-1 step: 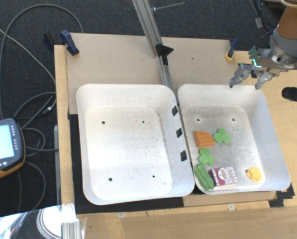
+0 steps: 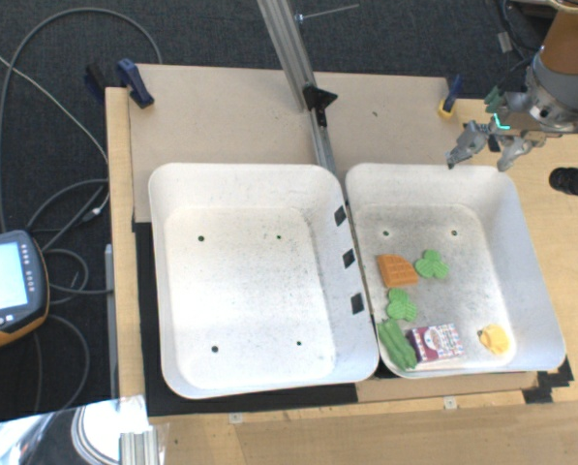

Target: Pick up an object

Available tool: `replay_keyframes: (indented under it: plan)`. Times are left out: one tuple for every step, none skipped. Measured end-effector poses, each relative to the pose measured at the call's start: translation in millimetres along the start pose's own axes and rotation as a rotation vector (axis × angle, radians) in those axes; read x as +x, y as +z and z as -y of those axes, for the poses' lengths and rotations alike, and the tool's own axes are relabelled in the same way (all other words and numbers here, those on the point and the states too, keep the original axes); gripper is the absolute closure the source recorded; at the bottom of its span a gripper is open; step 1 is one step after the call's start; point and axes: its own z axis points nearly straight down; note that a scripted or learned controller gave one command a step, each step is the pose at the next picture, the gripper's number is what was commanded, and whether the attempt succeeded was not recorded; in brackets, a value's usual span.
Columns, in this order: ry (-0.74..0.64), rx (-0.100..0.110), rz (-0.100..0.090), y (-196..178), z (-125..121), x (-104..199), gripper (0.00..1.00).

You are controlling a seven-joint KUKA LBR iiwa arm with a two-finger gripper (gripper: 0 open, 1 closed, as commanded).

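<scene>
Gripper (image 2: 489, 148) at upper right of frame, fingers spread, nothing between them, hovering over far rim of right bin (image 2: 521, 211). Toys lie lower left of it: orange block (image 2: 398, 270) nearest, green pieces (image 2: 431, 265) beside.

Looks down from a fixed perch above the bench (image 2: 269, 105) at a slant, near edge of the bench at the bottom of the frame and dark carpet (image 2: 56, 27) beyond the far edge at the top. Stands far enough back to take in both white bins whole, the left bin (image 2: 172, 187) and the right bin (image 2: 531, 260) side by side across the middle. Catches the arm (image 2: 564, 51) entering at the upper right corner, with the gripper (image 2: 484, 153) over the far rim of the right bin.
</scene>
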Motion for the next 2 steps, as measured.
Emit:
replay_keyframes:
  plan:
    - [0.0, 0.004, -0.002, 47.9, 3.7, 9.2, 0.0]
    - [0.002, 0.004, -0.001, 96.9, 2.5, 0.1, 0.0]
